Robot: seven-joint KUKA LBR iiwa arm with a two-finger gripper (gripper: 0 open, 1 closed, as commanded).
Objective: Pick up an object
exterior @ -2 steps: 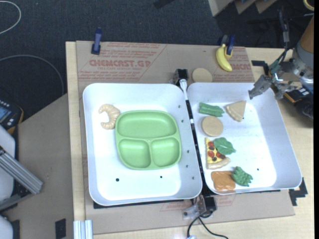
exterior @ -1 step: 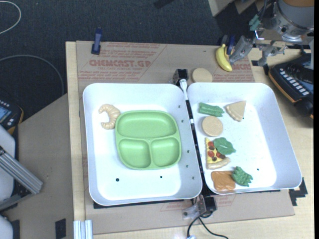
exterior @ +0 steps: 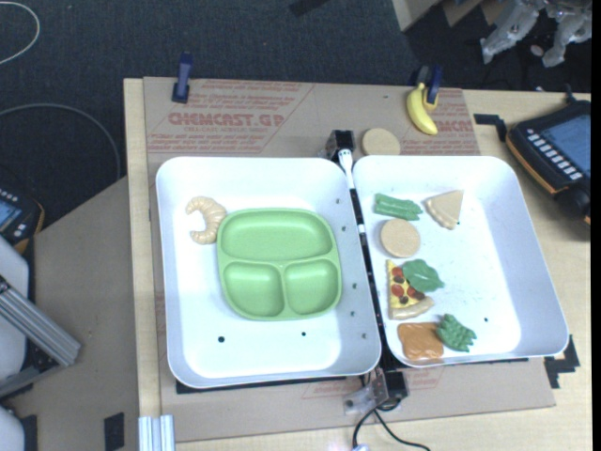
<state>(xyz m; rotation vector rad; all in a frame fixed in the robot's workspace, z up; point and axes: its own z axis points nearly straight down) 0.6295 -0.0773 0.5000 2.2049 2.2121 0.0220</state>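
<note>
The right bin (exterior: pixel 498 252) holds several toy foods along its left side: green pea pods (exterior: pixel 396 206), a tan wedge (exterior: pixel 445 207), a round tan disc (exterior: pixel 401 240), a pizza slice (exterior: pixel 406 294) with a green leaf (exterior: pixel 423 273) on it, an orange-brown piece (exterior: pixel 419 342) and a green floret (exterior: pixel 457 333). In the left bin (exterior: pixel 178 280) lie a green divided plate (exterior: pixel 279 261) and a croissant (exterior: pixel 205 218). My gripper (exterior: pixel 535 26) hangs at the top right corner, beyond the bench and far from both bins, with nothing visibly in it.
A toy banana (exterior: pixel 422 111) and a tan disc (exterior: pixel 380 142) lie on the board behind the right bin. Blue clamps (exterior: pixel 182 77) stand at the board's back edge. An orange-and-black tablet (exterior: pixel 554 148) sits just right of the right bin.
</note>
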